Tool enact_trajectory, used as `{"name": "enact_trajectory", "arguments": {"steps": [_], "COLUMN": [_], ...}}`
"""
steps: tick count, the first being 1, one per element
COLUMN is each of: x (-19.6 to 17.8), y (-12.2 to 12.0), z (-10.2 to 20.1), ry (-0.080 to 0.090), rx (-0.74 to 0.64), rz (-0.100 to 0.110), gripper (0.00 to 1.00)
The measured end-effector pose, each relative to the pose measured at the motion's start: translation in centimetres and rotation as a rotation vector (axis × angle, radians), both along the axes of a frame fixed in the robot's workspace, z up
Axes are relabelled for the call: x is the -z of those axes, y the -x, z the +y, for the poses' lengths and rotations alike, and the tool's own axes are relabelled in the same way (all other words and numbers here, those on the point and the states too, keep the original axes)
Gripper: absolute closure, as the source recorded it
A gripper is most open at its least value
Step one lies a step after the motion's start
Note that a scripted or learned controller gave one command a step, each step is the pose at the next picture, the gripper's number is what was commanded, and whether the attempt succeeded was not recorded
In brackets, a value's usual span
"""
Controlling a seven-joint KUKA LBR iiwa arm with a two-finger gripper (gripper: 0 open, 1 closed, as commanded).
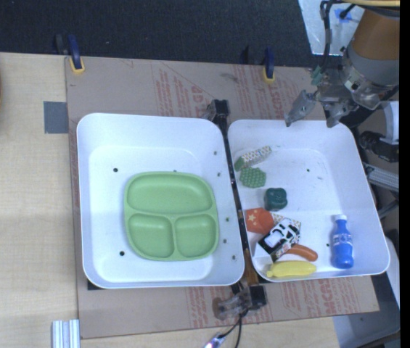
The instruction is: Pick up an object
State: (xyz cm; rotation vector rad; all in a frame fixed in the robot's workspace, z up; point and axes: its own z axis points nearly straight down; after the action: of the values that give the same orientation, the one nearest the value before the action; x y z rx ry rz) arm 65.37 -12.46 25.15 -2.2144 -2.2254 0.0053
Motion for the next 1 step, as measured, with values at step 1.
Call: {"name": "enact_trajectory", "arguments": {"steps": [1], "x": [13.61], "y": [4.66], "z": [2.92], "ry": [0.000], "rx": [0.001], "rz": [0.002], "gripper": [0.00]}}
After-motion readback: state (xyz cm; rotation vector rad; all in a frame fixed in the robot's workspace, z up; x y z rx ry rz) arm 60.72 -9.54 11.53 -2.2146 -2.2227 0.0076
